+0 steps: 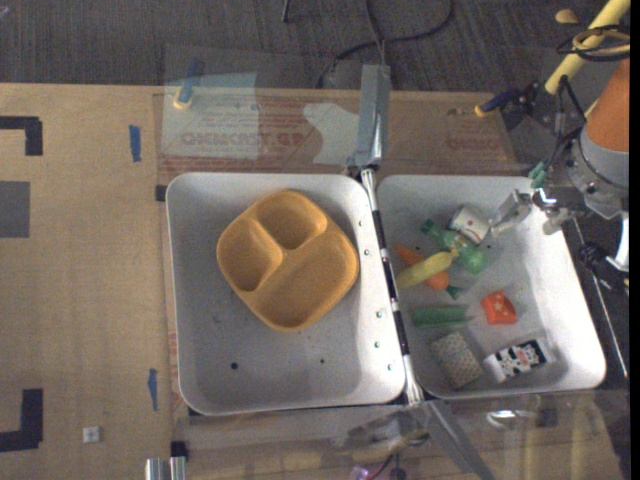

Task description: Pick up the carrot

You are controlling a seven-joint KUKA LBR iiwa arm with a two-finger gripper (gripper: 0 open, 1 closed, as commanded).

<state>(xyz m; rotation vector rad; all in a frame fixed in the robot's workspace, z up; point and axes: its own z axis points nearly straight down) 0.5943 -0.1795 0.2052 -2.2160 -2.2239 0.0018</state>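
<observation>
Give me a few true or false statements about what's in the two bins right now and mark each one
1. The orange three-compartment plastic plate lies in the left white bin. True.
2. The orange carrot lies on the plate. False: it lies in the right white bin.
3. The claw is above the right bin. True.
4. The black-and-white milk carton stands in the left bin. False: it lies in the right bin, near its front edge.

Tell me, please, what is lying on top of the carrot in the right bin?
A yellow corn-like piece lies across the carrot. Orange shows on either side of it, at the upper left and lower right. The carrot's middle is covered.
</observation>
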